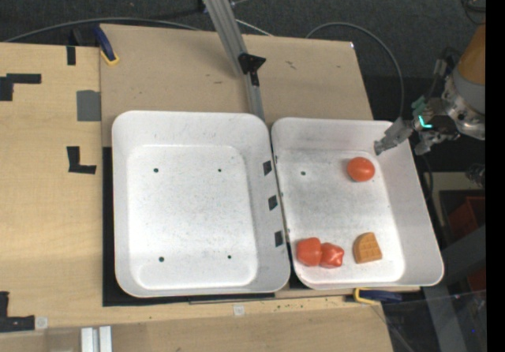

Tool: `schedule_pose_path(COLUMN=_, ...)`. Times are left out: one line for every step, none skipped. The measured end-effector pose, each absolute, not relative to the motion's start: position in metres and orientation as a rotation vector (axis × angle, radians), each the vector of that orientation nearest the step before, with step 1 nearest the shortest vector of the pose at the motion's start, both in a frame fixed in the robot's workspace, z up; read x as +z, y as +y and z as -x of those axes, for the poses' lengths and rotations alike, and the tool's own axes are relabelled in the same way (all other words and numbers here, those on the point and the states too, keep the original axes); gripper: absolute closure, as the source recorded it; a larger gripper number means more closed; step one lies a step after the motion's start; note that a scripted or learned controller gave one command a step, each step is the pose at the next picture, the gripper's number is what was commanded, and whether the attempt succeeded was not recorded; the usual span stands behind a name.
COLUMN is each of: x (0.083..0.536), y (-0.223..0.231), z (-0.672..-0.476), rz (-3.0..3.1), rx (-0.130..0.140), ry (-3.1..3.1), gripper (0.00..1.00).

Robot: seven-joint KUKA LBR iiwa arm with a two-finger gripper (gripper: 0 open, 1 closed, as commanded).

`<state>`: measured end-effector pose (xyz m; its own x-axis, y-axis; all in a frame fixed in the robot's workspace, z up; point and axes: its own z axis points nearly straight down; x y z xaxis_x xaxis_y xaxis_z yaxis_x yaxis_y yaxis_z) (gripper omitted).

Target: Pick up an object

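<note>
In the right bin lie an orange-red ball toward the back, two red lumps touching each other at the front, and a tan ridged block just right of them. My gripper hangs over the bin's back right corner, up and to the right of the ball and apart from it. It is open, with nothing between its fingers.
The left bin stands beside the right one, their rims meeting at the middle. A slanted metal rail runs down from the top to the bins' back edge. A cable loops behind the right bin.
</note>
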<state>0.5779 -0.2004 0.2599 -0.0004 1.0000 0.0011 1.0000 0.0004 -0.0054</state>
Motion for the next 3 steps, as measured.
schedule_pose_path(x=0.263, y=-0.200, z=-0.579, rz=2.219, rx=0.002, ry=-2.223, gripper=0.00)
schedule_pose_path(x=0.213, y=-0.209, z=-0.574, rz=2.219, rx=0.007, ry=-2.218, gripper=0.00)
schedule_pose_path(x=0.150, y=-0.206, z=-0.566, rz=2.216, rx=0.008, ry=-2.217, gripper=0.00)
